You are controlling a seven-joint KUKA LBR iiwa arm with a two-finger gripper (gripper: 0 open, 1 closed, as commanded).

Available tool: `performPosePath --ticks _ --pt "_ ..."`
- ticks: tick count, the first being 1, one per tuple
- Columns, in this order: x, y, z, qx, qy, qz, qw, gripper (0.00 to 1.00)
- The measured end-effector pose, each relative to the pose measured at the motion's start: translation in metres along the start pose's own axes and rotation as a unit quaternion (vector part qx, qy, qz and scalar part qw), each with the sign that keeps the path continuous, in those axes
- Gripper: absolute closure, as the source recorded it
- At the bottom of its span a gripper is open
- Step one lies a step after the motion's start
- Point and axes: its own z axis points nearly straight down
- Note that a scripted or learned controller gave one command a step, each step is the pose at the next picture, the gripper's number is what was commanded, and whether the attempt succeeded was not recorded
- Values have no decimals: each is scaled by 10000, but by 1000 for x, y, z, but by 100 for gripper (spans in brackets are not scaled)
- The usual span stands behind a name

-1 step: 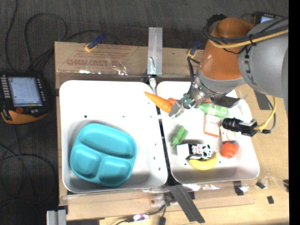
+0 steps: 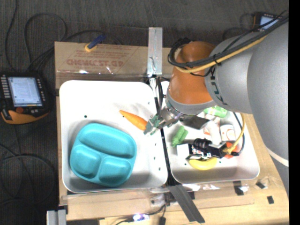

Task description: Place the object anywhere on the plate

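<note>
Leftmost, a handheld control pendant [image 2: 22,95] with a lit screen lies on the dark floor beside the bench. In the left bin [image 2: 77,95] sits the plate [image 2: 103,154], a turquoise tray with rounded corners and three compartments, low in the bin and toward its left. Above and to the right of it lies the carrot [image 2: 133,119], a small orange toy, tapered, its thin tip pointing up-left and its thick end down-right, resting on the white bin floor apart from the plate. The gripper [image 2: 153,123] hangs at the carrot's thick end, just by the wall between the bins; whether its fingers are open or closed around the carrot, I cannot tell. In the right bin [image 2: 248,170] lie a green piece [image 2: 179,136], a yellow banana-like item [image 2: 202,163], and some white and black things partly under the arm [image 2: 243,74].
</note>
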Motion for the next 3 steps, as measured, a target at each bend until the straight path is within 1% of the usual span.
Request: performPosePath --ticks 1,2,3 --pt "100 -8 47 9 2 -629 9980 100" --pt "100 -8 47 9 4 -628 9980 0" --pt "100 48 -72 -6 -37 -272 9996 0"
